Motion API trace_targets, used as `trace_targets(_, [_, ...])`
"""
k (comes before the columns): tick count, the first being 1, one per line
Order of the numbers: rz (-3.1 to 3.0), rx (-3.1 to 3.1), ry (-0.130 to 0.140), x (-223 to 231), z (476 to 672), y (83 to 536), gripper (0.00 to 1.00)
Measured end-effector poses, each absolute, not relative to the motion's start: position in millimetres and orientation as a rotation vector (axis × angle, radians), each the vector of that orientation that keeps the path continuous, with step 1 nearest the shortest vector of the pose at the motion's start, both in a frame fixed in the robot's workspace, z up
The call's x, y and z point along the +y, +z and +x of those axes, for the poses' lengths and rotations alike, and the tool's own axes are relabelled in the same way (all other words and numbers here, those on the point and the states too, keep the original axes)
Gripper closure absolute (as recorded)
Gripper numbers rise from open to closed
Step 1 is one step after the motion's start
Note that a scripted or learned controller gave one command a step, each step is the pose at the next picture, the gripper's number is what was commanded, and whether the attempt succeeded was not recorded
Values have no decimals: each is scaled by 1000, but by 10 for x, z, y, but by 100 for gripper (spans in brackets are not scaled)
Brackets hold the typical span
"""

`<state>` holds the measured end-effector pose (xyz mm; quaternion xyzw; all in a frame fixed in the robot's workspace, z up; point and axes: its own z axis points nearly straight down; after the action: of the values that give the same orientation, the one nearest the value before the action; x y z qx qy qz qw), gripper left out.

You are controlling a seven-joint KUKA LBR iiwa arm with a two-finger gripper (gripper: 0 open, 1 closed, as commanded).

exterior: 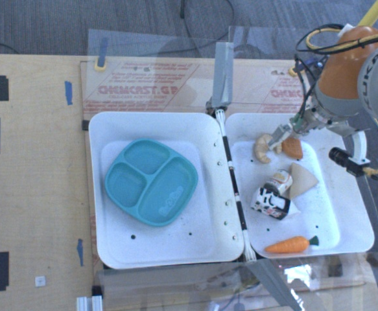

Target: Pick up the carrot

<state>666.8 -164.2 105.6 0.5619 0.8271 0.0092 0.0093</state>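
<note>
Pale wooden bench point(33, 193) bears two white bins; orange carrot point(288, 244) lies in the right bin point(354, 235), gripper point(281, 135) state unclear.

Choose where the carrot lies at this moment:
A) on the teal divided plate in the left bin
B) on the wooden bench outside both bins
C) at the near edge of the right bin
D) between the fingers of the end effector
C: the carrot lies at the near edge of the right bin, far from the end effector, which is beside the croissant.
</note>
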Motion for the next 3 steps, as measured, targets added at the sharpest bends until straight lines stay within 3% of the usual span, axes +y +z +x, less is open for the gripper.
trace_targets(1, [1406,2829,10,-2017,6682,907,0])
trace_targets(2, [1403,2815,4,-2050,6696,1012,100])
trace_targets(3, [1706,2632,3,-1453,6585,1865,100])
